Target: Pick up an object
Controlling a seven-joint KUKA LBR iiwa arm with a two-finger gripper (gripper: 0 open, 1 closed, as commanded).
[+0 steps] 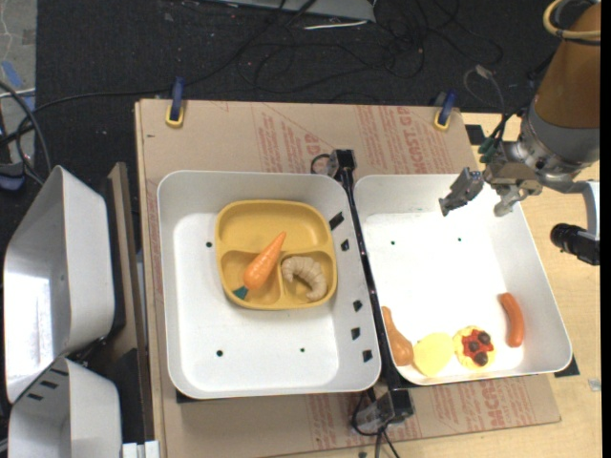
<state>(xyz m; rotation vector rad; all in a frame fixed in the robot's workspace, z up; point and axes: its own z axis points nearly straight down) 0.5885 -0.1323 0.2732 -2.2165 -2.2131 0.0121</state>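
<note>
My gripper (485, 196) hangs over the far right corner of the right bin (449, 256), its two fingers spread apart with nothing between them. At that bin's near edge lie a chicken drumstick (396, 339), a yellow round piece (432, 353), a small pizza-like disc with dark toppings (474, 345) and a sausage (514, 319). In the left bin (191, 342) a yellow divided plate (277, 219) holds a carrot (263, 261) and a pale shrimp (306, 275).
A black divider with clips (351, 256) runs between the two bins. Cardboard (286, 132) lies under them, held by yellow clamps (175, 113) at the far edge. Cables trail over the dark floor behind. White boxes (48, 284) stand at the left.
</note>
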